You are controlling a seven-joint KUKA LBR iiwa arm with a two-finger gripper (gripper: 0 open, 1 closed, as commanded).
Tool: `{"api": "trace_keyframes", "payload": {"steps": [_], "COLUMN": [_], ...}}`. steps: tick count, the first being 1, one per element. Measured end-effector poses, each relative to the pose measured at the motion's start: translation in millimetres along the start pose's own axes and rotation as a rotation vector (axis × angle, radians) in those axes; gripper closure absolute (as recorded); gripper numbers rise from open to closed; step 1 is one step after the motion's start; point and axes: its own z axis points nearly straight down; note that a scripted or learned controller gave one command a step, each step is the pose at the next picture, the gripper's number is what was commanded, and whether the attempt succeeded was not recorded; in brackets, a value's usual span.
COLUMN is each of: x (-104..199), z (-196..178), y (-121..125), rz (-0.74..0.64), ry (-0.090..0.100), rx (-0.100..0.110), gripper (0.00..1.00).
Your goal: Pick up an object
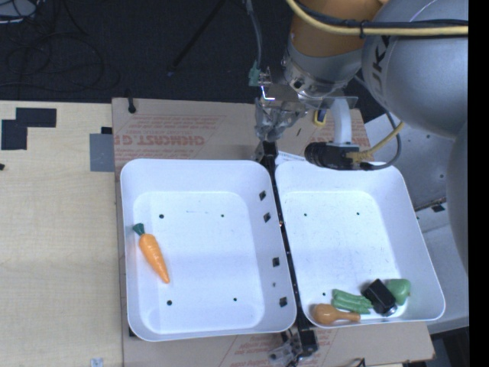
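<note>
An orange toy carrot (153, 258) with a green top lies at the left side of the left bin (195, 176). In the near right corner of the right bin (344, 180) sit a green pod (351, 301), a black block (380, 297), a green piece (399, 287) and a tan pear-shaped toy (334, 314). My gripper (270, 131) hangs over the far rim where the two bins meet, well away from every object. I see nothing held in it.
The arm's grey body and orange band (328, 29) fill the upper right. A black fixture (332, 156) sits behind the right bin's far rim. Cardboard (191, 128) underlies both bins, with a wooden bench (53, 228) at the left.
</note>
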Motion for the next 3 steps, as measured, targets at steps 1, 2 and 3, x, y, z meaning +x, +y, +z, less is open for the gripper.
{"api": "trace_keyframes", "payload": {"steps": [1,2,3], "x": [86,12,85], "z": [-13,-29,-48], "y": [-14,0,-8], "rz": [-0.003,0.01,0.0], "ry": [0.001,-0.003,0.0], "rx": [0.002,0.001,0.002], "gripper": [1.0,1.0,1.0]}}
